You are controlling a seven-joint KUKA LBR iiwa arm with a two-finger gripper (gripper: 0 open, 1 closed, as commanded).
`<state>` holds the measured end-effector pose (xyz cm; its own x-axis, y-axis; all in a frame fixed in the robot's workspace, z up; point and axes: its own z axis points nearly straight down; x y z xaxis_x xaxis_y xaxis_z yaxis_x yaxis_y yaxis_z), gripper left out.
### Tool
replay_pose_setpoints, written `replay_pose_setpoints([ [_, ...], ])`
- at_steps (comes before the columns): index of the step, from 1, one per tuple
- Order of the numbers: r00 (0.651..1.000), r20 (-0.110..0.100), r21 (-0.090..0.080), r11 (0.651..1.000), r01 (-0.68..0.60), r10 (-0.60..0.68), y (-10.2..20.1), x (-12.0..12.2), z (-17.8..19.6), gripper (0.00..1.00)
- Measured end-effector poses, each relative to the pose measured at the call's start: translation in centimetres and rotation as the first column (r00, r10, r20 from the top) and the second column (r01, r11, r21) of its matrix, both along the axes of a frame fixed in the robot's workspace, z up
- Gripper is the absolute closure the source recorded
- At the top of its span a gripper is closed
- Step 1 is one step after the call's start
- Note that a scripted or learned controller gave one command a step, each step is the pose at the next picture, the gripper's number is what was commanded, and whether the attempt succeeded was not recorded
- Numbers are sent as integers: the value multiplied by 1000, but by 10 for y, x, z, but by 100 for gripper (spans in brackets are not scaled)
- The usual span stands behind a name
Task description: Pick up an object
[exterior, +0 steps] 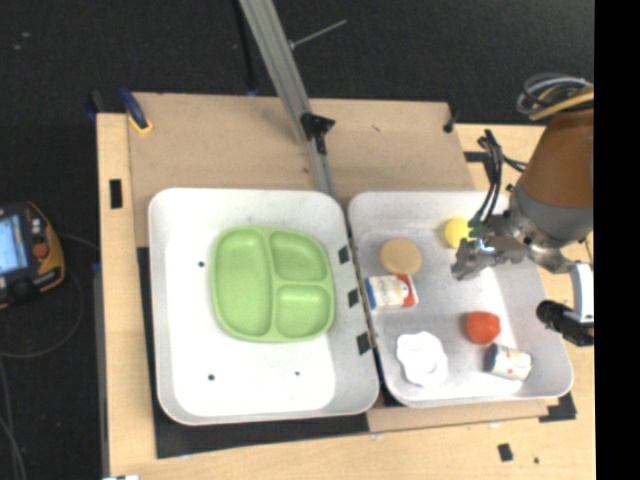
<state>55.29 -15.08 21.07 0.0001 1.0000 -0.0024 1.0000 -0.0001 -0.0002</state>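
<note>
Arm reaching from right, end effector [470, 260] lowered.

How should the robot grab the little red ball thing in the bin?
Probably straight from above, with the hand closing across the middle of the red ball, its widest part. It looks round with no handle, so any sideways direction should work. There is bare bin floor to its left and above it; the small white and red container lies close at its lower right, so keep fingers off that side.
</note>
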Motion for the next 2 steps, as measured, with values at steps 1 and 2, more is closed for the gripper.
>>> replay_pose_setpoints([
  [1, 1000, 1, 3, 1000, -8, 8, 57, 7, -2, 100],
  [2, 1000, 2, 4, 1000, -8, 8, 108, 28, -3, 100],
])
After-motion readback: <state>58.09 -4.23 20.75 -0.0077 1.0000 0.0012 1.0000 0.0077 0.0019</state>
